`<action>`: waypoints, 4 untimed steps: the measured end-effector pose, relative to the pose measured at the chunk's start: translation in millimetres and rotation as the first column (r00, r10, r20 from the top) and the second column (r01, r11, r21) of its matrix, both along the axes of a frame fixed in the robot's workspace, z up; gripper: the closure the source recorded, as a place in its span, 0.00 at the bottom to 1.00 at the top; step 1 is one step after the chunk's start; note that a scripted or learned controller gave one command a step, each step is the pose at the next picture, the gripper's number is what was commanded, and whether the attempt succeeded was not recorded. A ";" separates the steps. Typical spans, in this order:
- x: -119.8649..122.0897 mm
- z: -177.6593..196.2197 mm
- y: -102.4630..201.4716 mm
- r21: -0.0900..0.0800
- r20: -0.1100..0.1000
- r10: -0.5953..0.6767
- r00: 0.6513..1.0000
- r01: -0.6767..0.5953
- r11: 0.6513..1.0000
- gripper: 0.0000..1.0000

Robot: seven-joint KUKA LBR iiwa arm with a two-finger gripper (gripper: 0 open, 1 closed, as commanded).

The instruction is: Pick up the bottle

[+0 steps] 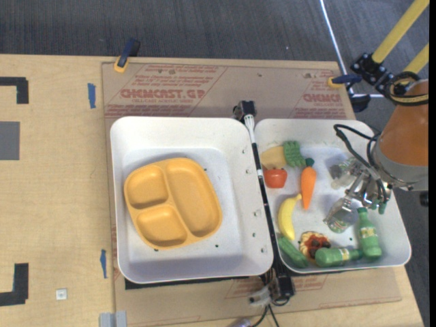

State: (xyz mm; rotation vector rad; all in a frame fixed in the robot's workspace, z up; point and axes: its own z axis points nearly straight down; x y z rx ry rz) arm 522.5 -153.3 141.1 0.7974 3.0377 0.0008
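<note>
Plywood bench [54, 203] under a slanted overhead camera, with two shallow white bins side by side on a printed cardboard sheet [204, 87]: you are looking at a pick not yet made.

Nearest you, along the near wall of the right white bin [402, 254], a small green plastic bottle with a pale label [368, 235] stands or leans just right of a second green bottle lying on its side [335, 255]; which of the two the task means, you cannot tell. Beside the lying one sit a dark green vegetable toy [291, 250] and a red-and-yellow toy [312, 240].

Judged by looks, either bottle is light, stiff and smooth, so expect it to slide or roll under a poor pinch. Take it across the labelled body, not the narrow neck.

Just beyond, the metal two-finger gripper [354, 195] hangs over the bin's right half, close above the upright bottle; whether it is spread or closed cannot be told, and nothing is visibly pinched. A yellow banana [289, 216], orange carrot [308, 184], red tomato [275, 178] and a yellow-and-green toy [283, 155] fill the middle and far part.

To the left, the left white bin [129, 142] carries a yellow three-compartment plastic tray [172, 201].
</note>
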 end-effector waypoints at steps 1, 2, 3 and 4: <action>-37.5 -49.2 -26.1 -0.006 0.021 0.011 1.000 -0.011 1.000 0.00; -39.6 -40.6 -25.6 -0.003 0.013 0.012 1.000 -0.012 1.000 1.00; -37.6 -51.9 -45.8 -0.013 0.014 0.531 0.848 -0.530 0.848 1.00; -34.3 46.1 -67.6 -0.006 0.002 0.886 0.463 -0.886 0.463 1.00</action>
